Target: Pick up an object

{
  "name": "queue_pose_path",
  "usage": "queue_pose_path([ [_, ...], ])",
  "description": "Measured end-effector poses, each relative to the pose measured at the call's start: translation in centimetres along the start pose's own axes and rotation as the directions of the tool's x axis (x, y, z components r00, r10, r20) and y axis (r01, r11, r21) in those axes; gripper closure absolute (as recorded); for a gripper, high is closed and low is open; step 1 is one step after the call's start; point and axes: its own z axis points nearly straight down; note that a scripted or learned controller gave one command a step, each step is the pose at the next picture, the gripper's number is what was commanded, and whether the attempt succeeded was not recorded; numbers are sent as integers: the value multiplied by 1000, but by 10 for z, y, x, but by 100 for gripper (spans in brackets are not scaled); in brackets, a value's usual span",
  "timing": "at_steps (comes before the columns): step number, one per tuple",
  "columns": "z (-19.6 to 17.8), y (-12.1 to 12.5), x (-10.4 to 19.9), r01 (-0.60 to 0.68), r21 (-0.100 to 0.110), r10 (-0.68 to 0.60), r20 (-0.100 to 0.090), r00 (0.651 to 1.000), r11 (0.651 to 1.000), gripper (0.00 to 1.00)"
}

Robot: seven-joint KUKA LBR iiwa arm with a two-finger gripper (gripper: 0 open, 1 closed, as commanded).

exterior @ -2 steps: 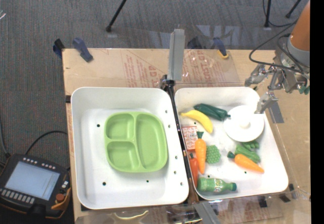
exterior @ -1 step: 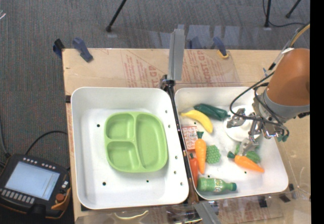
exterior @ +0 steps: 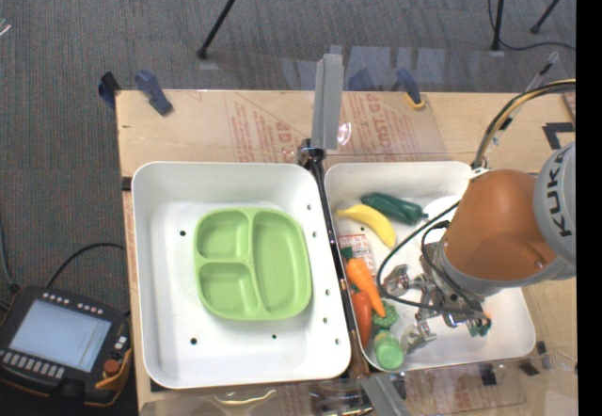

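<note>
White, shallow, two bins stood side by side on the tabletop (exterior: pixel 235 122), which was brown board with red print.

Left bin (exterior: pixel 160 216): held one green divided plate (exterior: pixel 252 264), three compartments, lying flat near the middle, well apart from the walls.

Right bin (exterior: pixel 508 334): held the loose items, gathered along its left side.
- Yellow banana (exterior: pixel 372 221), lying slantwise toward the far left corner.
- Dark green pepper (exterior: pixel 395 207), just beyond the banana, nearly touching it.
- Orange carrot (exterior: pixel 363 282) with a green top (exterior: pixel 384 318), lying lengthwise beside the left wall, nearer than the banana.
- Second reddish-orange piece (exterior: pixel 362 315), tucked against the carrot on the wall side; I could not tell what it was.
- Small round green item (exterior: pixel 388 353), at the near left corner.
- Flat printed packet (exterior: pixel 356 245), partly under the carrot and banana.

My arm (exterior: pixel 494 235), orange band uppermost, reached in from the right over the right bin. My pincer (exterior: pixel 428 311) hung low in the near half of that bin, just right of the carrot top and the round green item. Whether it was spread or pressed together, I could not tell; cables and metal parts blurred together there. Nothing could be seen between its tips.

Black handheld screen (exterior: pixel 61 339): lay on the floor at the near left.
</note>
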Motion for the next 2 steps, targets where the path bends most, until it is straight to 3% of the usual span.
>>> queue_pose_path([
  [1, 1, 13, -3, 46, -1, -46, -4, 999, 999, 0],
  [2, 1, 12, -27, 117, -1, -117, -4, 993, 993, 0],
])
